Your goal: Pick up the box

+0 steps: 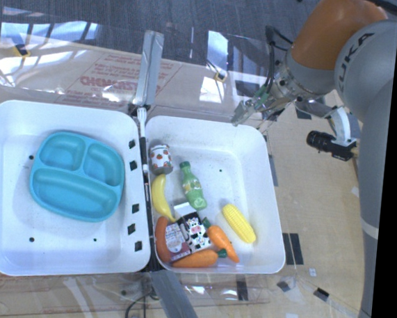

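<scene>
Still at the approach step: gripper (pixel 247 113) poised above the right bin's (pixel 269 189) far rim, carrying nothing, spread or pressed together impossible to tell. Box (pixel 194 230) well below and nearer, wedged among carrots. Next: swing inward, descend.

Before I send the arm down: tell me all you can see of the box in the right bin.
The box is a small carton, white with black cow-like patches and a little red print, cardboard by its look. It lies tilted among the food at the near edge of the right bin. A carrot lies against its right side, a second orange piece lies just below it, and a reddish packet sits at its left. The banana lies just up-left. The gripper hangs beyond the bin's far rim, well apart from it.
</scene>
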You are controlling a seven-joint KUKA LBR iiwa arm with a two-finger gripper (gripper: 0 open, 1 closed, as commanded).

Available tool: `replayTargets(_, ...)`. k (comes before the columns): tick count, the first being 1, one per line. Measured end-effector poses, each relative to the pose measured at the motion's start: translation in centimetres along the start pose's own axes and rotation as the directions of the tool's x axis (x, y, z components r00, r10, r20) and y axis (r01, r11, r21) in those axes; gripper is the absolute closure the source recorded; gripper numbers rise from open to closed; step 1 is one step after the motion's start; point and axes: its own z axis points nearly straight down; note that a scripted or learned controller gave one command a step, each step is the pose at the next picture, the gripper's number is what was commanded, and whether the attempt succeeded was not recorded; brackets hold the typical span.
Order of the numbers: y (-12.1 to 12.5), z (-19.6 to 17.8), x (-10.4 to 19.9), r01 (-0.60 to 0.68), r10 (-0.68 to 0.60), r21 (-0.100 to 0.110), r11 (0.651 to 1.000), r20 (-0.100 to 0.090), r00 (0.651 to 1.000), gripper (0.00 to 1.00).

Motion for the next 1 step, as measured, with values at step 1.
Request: replayTargets(1,0.08,-1.07,0.01,0.004,-0.004,0.0,1.0,0.001,1.0,1.0)
